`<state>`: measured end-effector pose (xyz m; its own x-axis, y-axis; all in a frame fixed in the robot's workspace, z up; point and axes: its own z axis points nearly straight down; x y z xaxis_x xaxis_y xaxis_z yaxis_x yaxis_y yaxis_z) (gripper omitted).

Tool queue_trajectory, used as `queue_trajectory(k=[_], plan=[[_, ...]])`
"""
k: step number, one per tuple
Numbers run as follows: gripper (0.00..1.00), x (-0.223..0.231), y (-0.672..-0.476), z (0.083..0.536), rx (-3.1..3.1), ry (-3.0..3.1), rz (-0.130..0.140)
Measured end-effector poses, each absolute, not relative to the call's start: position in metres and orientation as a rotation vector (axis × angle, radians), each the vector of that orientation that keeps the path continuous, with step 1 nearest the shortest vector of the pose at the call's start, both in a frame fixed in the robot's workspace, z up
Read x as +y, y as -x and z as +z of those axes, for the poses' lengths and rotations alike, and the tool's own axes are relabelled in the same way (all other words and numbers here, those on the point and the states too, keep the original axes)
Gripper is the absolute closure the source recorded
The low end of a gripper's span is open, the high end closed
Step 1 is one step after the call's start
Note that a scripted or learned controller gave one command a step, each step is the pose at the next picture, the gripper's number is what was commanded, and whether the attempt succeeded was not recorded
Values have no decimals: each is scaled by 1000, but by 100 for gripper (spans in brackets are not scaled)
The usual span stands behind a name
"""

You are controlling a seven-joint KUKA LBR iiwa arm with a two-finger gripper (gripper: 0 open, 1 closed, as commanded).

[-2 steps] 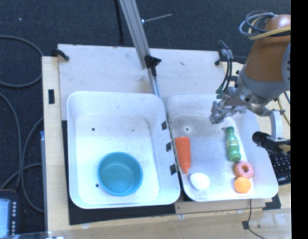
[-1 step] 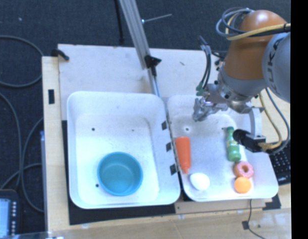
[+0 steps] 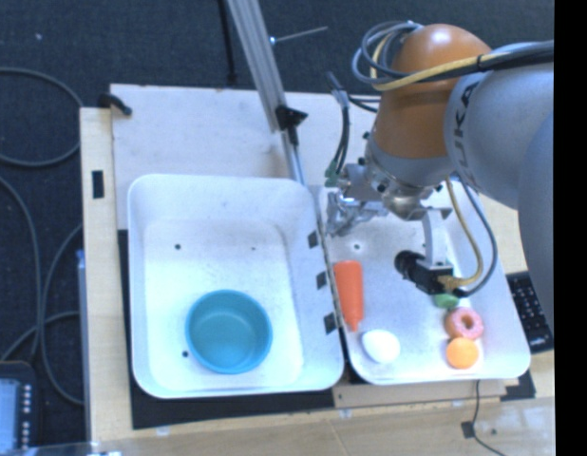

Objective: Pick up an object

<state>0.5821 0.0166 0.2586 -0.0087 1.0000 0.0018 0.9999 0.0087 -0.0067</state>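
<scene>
Gripper [image 3: 346,209] hovers over the right bin [image 3: 407,373] above the carrot [image 3: 349,291]; its opening cannot be told.

carrot [image 3: 349,291] hugging bin wall [image 3: 324,255] (left side), open floor rightward

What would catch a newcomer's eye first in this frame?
Probably the big grey arm with its orange band, reaching in from the right over the far end of the right bin. Next, the blue bowl sitting alone in the left bin. Then the bright cluster in the right bin: an orange carrot, a white egg, a pink donut and an orange ball.
</scene>
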Motion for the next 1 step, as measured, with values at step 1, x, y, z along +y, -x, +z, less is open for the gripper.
queue_trajectory(k=[1], plan=[[100,68,-583,257,-2230,2210,0]])
